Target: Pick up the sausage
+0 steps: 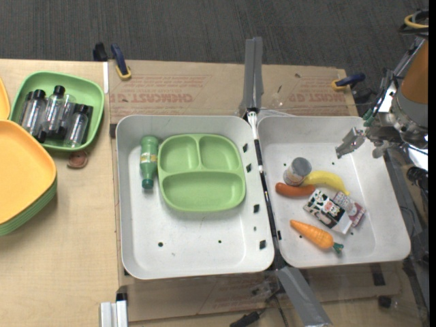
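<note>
The sausage (294, 190) is a short reddish-orange link lying in the right bin (381, 244), left of centre. It touches the base of a small tin can (298, 170) and the end of a yellow banana (328, 180). My gripper (363, 144) hangs over the bin's far right part, above and to the right of the sausage and well apart from it. Its two fingers stand open with nothing between them.
The right bin also holds a patterned packet (334, 208) and a toy carrot (315, 236) in front of the sausage. The left bin (197, 251) holds a green divided plate (201, 172) and a green bottle (148, 161). A metal divider (253, 80) stands between the bins.
</note>
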### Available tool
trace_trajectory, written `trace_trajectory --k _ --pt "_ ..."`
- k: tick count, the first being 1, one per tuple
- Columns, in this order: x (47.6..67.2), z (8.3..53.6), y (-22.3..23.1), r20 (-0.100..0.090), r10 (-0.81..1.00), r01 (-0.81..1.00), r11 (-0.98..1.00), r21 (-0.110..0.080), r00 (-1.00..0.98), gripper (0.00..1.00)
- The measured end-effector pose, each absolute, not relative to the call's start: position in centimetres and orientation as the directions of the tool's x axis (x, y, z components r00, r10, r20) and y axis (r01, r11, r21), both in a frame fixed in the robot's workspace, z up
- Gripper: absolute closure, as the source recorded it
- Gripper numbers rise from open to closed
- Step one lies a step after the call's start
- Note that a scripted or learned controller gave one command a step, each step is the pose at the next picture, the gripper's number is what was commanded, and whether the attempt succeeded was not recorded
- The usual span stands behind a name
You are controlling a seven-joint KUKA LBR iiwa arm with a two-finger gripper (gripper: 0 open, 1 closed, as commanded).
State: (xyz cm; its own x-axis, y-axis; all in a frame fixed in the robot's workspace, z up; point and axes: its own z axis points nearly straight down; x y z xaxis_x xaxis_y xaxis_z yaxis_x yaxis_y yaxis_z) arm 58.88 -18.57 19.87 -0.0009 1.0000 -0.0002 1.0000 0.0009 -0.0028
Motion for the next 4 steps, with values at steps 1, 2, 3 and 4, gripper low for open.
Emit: trace_trajectory --k 1,2,3,4 --pt "54.8 14.9 -11.8 0.001 0.954 0.954 0.299 -0.002 -0.299 0.00" --pt "53.2 9.0 -10.8 0.001 0.980 0.980 0.199 -0.003 -0.199 0.00" --pt "53.2 9.9 -10.9 0.001 0.981 0.981 0.196 -0.004 -0.196 1.00" --pt "50.9 19.1 -5.1 -0.001 0.997 0.997 0.082 -0.002 -0.082 1.00"
